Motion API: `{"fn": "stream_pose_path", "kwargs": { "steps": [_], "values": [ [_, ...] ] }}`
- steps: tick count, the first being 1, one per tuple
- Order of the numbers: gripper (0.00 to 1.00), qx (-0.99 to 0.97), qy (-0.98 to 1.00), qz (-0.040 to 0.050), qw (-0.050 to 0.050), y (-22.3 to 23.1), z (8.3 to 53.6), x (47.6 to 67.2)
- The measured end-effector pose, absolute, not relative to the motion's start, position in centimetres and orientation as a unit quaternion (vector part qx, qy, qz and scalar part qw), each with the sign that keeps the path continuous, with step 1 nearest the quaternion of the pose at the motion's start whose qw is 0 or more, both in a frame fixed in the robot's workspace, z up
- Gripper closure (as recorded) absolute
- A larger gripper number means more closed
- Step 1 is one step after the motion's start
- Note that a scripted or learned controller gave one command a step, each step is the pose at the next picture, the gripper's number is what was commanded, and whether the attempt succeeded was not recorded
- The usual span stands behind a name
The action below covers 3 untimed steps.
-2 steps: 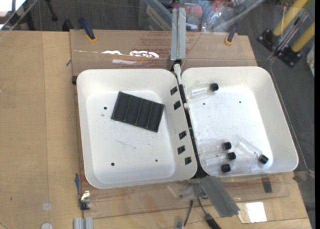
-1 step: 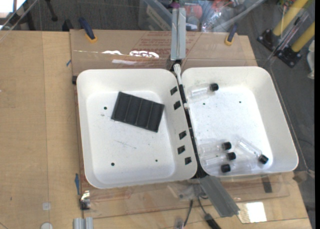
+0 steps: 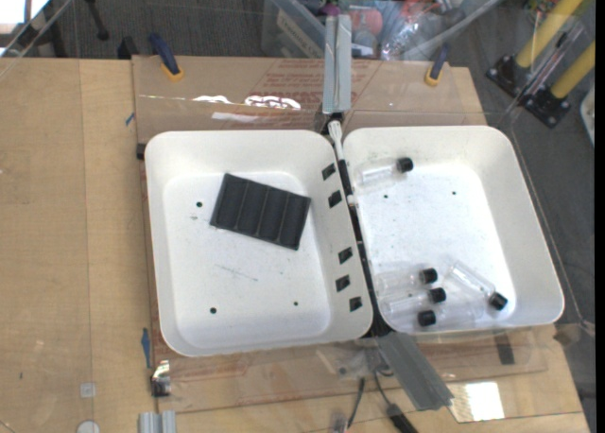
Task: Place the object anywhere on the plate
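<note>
You have the whole task ahead of you, judging by how things lie. The plate [image 3: 260, 211], a dark ribbed rectangle, lies flat in the left bin [image 3: 176, 325], toward that bin's far edge and a little turned against its walls, and nothing rests on it.

The likely objects are the clear vials with black caps, all in the right bin [image 3: 535, 233]. One vial [image 3: 386, 172] lies alone near the far edge, close to the wall shared with the left bin. The cluster of vials [image 3: 422, 301] lies along the near edge, close together, and one more vial [image 3: 475, 287] lies just beside them toward the near right corner. You cannot tell which of them is meant to be moved.

How the fingers stand you cannot tell, so count nothing as gripped.

What is left, as a judgement: pick a vial out of the right bin, carry it over the wall between the bins, and set it on the plate. The vials are round and may roll off it.
</note>
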<state>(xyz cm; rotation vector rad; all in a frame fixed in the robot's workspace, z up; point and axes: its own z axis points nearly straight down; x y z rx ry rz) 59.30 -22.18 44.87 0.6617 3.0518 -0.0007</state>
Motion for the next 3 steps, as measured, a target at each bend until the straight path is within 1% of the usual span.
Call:
{"fn": "stream_pose_path", "kwargs": {
  "steps": [1,2,3],
  "values": [
    [1.0,-0.078,0.997,-0.001,0.005,-22.3,43.7,60.7],
    [0.0,-0.078,0.997,-0.0009,0.005,-22.3,43.7,60.7],
    [1.0,-0.077,0.997,-0.0018,0.01,-22.2,44.9,60.8]
  ]
}}
